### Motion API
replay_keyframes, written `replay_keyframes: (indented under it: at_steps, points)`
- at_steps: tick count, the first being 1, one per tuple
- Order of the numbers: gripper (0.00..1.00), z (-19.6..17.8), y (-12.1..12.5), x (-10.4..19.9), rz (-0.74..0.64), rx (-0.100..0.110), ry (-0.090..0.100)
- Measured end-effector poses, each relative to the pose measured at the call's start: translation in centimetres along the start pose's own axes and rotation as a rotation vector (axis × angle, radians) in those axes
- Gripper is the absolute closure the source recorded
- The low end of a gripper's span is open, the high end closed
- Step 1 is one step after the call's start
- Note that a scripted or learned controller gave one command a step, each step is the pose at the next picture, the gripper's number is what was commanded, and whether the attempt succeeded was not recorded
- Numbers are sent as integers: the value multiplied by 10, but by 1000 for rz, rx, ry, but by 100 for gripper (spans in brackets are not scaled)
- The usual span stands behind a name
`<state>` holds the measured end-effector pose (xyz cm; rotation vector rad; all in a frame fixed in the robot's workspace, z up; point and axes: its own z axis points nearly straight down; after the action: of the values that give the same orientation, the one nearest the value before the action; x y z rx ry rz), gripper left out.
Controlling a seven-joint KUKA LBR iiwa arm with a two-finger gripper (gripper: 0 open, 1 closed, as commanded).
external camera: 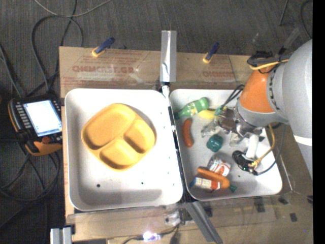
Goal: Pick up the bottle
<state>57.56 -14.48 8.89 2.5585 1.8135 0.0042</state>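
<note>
Green bottle (193,107) lies in right bin (274,184); label unreadable.

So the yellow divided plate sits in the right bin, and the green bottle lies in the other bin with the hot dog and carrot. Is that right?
Not quite. The camera view shows the yellow divided plate in the left bin, not the right. The rest holds: the green bottle lies in the other bin with the hot dog and carrot.
</note>
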Motion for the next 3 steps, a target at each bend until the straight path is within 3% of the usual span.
replay_keyframes:
  at_steps: [1,2,3]
  points:
    - [0,-37,31,53,32,8,-1]
    - [0,0,9,2,43,0,1]
    - [0,1,28,1,-24,3,1]
